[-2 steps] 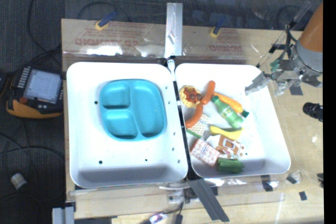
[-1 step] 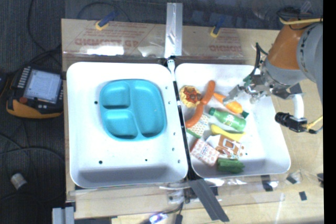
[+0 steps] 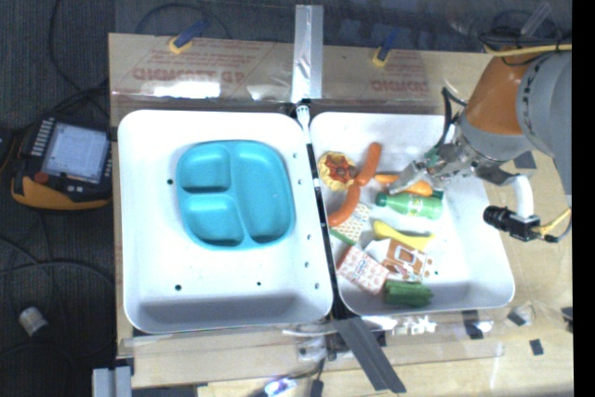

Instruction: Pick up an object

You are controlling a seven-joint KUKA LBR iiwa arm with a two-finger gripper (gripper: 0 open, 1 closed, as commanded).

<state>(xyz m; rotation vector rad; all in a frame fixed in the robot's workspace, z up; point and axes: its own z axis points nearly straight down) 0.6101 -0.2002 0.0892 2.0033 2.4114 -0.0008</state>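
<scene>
Camera view: your end effector [image 3: 429, 165] sits low in the right bin [image 3: 497, 279], at 12 o'clock of the green bottle [image 3: 409, 205]. Grip state, I cannot tell; nothing looks lifted, so the pick remains. Count: two bins, one blue tray [image 3: 232, 192] in the left bin [image 3: 149, 293], roughly eight items, clutter blurs this.

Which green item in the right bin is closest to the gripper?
The green bottle with the orange cap, lying on its side just below the gripper. The darker green vegetable sits far off at the bin's near edge.
</scene>
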